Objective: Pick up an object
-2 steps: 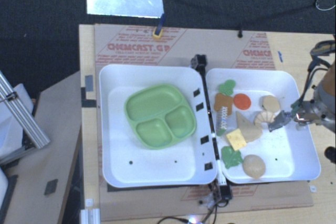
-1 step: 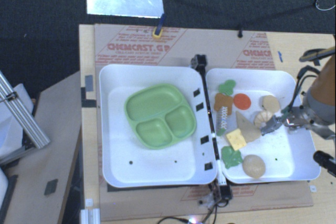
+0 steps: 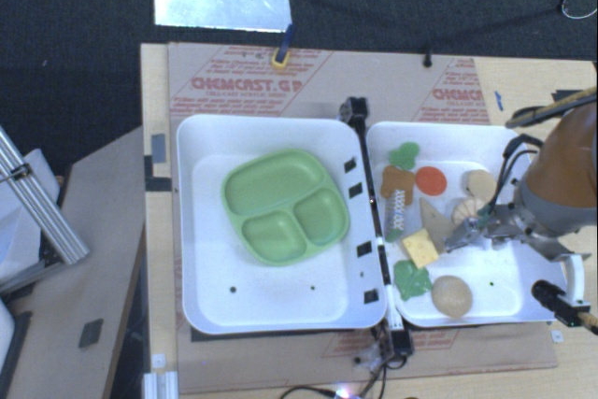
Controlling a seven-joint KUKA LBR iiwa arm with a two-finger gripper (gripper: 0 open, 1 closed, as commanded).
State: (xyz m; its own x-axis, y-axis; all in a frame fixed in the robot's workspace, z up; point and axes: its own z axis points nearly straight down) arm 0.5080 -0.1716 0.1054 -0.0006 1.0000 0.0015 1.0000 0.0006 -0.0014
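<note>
The right bin [image 3: 495, 280] holds several small toy foods. Among them are a yellow cheese block [image 3: 420, 249], a tan wedge [image 3: 434, 220], an orange disc [image 3: 431, 180], a brown cookie [image 3: 397, 187], a green piece [image 3: 405, 153], a green leafy piece [image 3: 409, 279], a round tan bun [image 3: 451, 296] and a beige lump [image 3: 479, 184]. My gripper [image 3: 461, 235] reaches in from the right and sits low in this bin. Its tip is beside the tan wedge and just right of the cheese block. Nothing is visibly lifted.
The left bin [image 3: 210, 294] carries a green three-compartment plate [image 3: 285, 206]. A dark divider with clips [image 3: 372, 201] runs between the bins. The arm's orange band [image 3: 572, 165] hangs over the right bin's right rim. A cardboard sheet [image 3: 243, 79] lies under both bins.
</note>
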